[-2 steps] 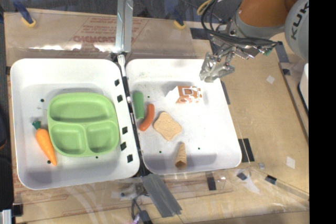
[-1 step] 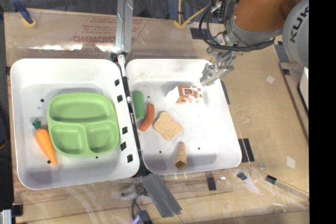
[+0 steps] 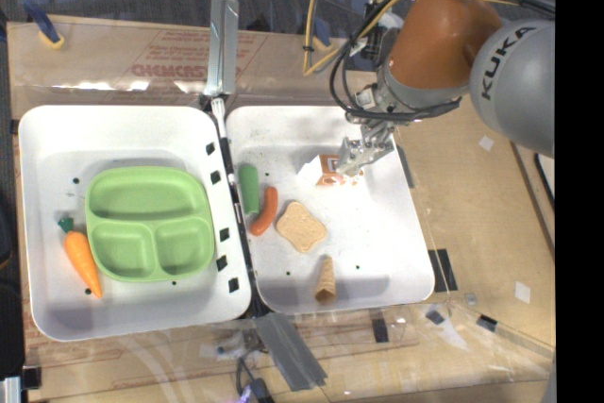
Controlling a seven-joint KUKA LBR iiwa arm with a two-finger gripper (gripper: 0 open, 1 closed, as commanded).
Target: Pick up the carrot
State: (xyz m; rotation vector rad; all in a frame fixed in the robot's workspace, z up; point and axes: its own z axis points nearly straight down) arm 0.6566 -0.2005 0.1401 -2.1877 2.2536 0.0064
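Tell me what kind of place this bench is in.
Most likely a robotics lab's pick-and-place test cell, not a kitchen. A KUKA arm with loose cabling reaches over two white bins fixed to a board, and the food in them, such as the carrot and bread slice, looks like toys.

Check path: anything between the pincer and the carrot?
Yes. The pincer is over the right bin; the carrot lies in the left bin, beyond the green plate and the bins' divider.
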